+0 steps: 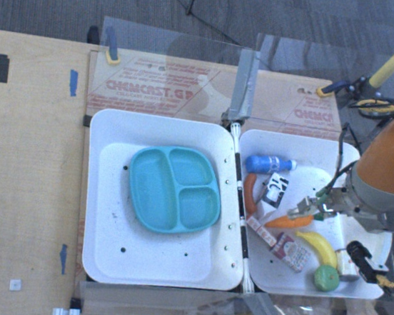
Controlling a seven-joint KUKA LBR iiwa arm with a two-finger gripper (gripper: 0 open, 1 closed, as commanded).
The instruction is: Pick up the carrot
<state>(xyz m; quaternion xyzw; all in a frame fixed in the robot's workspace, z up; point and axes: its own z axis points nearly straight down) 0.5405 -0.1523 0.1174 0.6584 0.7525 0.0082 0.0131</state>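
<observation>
1. Counter [23, 166]: carries two white bins side by side. Left bin [99, 241] holds a teal divided plate [175, 188]. Right bin [268, 271] is crowded.
2. Arm [390, 168]: reaches in from the right, over the right bin, with the gripper [318, 205] low at the carrot's right end.
3. Step in hand, as I judge it: closing on the carrot. To do it well, pinch across the narrow width near the thick end, then lift straight up so the neighbours stay put.
4. Fingers: too small and blurred to tell whether they are spread or pinching.
5. Neighbours: white and black package [276, 189] just above, banana [318, 247] just below right, wrapped bar [282, 245] below, blue bottle [268, 162] further up.
6. Carrot [286, 221]: mid right bin, lying flat, orange, slim, tapering toward the left.
</observation>
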